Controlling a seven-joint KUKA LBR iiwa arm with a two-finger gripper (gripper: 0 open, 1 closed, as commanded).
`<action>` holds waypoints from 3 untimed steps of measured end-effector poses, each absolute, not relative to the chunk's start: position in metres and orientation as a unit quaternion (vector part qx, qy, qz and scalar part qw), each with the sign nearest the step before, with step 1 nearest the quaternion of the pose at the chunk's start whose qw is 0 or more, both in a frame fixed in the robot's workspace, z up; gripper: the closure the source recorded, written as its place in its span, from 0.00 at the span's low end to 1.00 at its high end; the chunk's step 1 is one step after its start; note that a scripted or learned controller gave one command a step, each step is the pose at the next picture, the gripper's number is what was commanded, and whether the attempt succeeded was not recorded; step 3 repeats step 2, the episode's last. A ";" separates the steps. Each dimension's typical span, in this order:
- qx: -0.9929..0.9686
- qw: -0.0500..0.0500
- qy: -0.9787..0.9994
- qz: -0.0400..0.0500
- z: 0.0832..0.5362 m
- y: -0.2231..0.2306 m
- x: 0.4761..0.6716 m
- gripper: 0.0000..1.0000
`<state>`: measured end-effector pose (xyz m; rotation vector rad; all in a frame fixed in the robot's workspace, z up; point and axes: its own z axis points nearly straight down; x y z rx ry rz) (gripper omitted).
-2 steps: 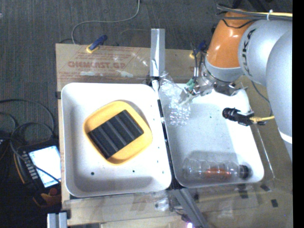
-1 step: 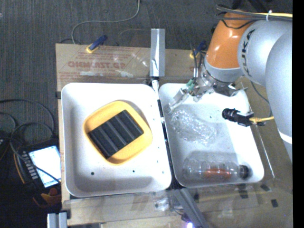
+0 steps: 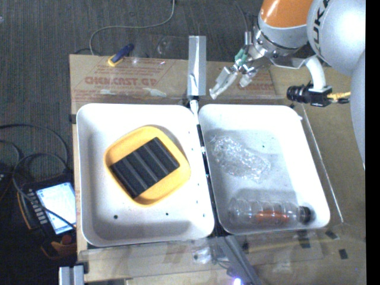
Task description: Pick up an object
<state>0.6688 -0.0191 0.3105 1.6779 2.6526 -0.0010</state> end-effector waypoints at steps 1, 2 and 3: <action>0.532 -0.001 0.847 -0.001 0.183 0.019 0.640 0.00; 0.627 0.000 0.779 0.000 0.184 -0.035 0.638 0.00; 0.627 0.000 0.779 0.000 0.184 -0.035 0.638 0.00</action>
